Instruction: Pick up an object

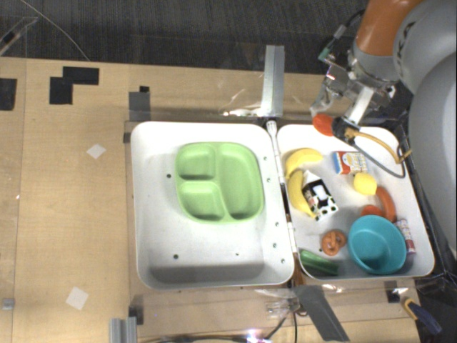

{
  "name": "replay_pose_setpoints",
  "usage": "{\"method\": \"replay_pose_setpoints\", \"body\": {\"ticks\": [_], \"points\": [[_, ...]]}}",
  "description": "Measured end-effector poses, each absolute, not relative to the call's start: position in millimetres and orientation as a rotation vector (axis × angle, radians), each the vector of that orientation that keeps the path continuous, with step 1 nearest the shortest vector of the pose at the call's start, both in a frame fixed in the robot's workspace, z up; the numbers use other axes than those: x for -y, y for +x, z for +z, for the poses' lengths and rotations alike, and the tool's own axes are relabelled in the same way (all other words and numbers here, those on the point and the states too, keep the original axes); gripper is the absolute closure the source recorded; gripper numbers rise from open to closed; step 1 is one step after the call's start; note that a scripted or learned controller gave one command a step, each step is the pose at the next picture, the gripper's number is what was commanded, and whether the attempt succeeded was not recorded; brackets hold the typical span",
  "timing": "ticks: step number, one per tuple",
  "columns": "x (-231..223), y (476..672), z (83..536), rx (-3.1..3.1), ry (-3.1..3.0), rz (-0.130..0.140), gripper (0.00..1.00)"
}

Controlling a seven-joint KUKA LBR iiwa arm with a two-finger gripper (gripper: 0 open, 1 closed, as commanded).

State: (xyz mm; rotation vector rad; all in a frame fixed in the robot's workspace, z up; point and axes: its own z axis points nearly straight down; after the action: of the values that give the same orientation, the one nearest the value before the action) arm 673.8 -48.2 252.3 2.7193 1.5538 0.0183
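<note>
My gripper (333, 122) hangs over the far rim of the right bin (421, 263), near its left corner. A small red-orange round object (323, 124) sits between the fingertips, and the gripper is shut on it. Below it in the right bin lie two yellow bananas (300, 171), a black-and-white toy (320, 199), a small carton (350, 163), a lemon (365, 184), a red-orange sausage-like piece (383, 204), a teal bowl (376, 244), a brown round item (332, 243) and a green cucumber (319, 264).
The left bin (153, 213) holds a green divided plate (218, 181). A metal post (273, 81) stands behind the wall between the bins. The arm's grey body (432, 120) covers the right bin's right side. A cable (378, 148) loops under the wrist.
</note>
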Motion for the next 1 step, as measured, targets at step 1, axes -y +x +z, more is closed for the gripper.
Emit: {"method": "replay_pose_setpoints", "body": {"ticks": [1], "points": [[46.6,675.0,263.9,-1.566,2.709,0.022,1.0]]}}
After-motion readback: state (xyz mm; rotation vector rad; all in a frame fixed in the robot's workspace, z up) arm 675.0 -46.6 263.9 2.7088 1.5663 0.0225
